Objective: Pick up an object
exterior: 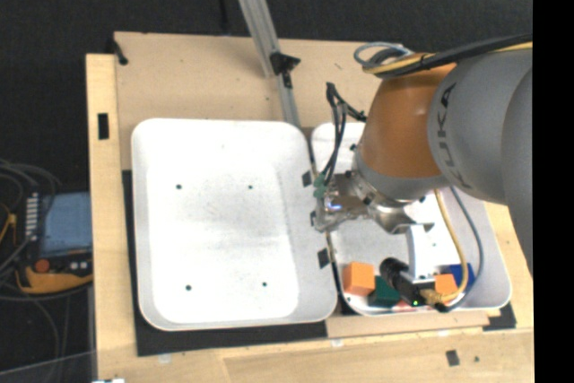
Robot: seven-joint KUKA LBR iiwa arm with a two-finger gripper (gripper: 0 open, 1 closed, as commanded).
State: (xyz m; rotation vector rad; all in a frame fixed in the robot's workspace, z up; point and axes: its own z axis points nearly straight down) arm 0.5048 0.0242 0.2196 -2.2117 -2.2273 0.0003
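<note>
Reaching in over the bench, the grey arm (484,130) covers most of the loaded bin (498,287). This puts its pincer (345,209) above that bin's inner side, just beside the wall shared with the neighbouring bin (215,211). I cannot tell whether the pincer is wide or narrow, since the wrist hides it, and nothing can be seen held in it.

The neighbouring bin lies across that wall from the pincer and gives plenty of free floor, but nothing there to pick.

The things to pick sit forward of the pincer, crowded against the loaded bin's front rim. The orange block (359,278) is nearest the pincer, and the green piece (387,291) is just beside it, perhaps touching. A small orange piece (444,285) and a blue piece (458,275) lie further along the rim.

I judge the block the best candidate because a strip of bare floor separates it from the pincer. The rim and shared wall are close, so a descent there has little margin.
</note>
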